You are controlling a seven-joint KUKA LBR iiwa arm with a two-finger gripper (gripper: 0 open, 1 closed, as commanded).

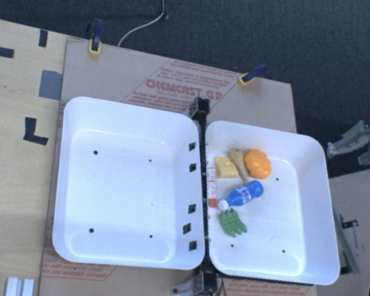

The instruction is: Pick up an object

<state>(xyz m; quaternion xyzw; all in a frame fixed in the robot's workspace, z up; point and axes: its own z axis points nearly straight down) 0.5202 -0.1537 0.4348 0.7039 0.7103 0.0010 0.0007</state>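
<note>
Several small objects lie in the left half of the right bin point(300, 221). An orange ball point(259, 164) rests against a tan piece point(239, 159), with a yellow block point(225, 168) beside them. Below these lies a blue bottle point(245, 193) with a white cap, tilted, and a green leafy toy point(233, 222). A thin white-and-red item point(211, 187) lies along the bin's left wall. My gripper point(361, 143) is at the view's right edge, outside and above the right bin's upper right corner, well apart from all the objects and blurred.
The left bin point(121, 189) sits beside the right one on a cardboard sheet point(181, 86) held by two clamps. Black clips run along the seam between the bins. A cable crosses the dark floor at the back.
</note>
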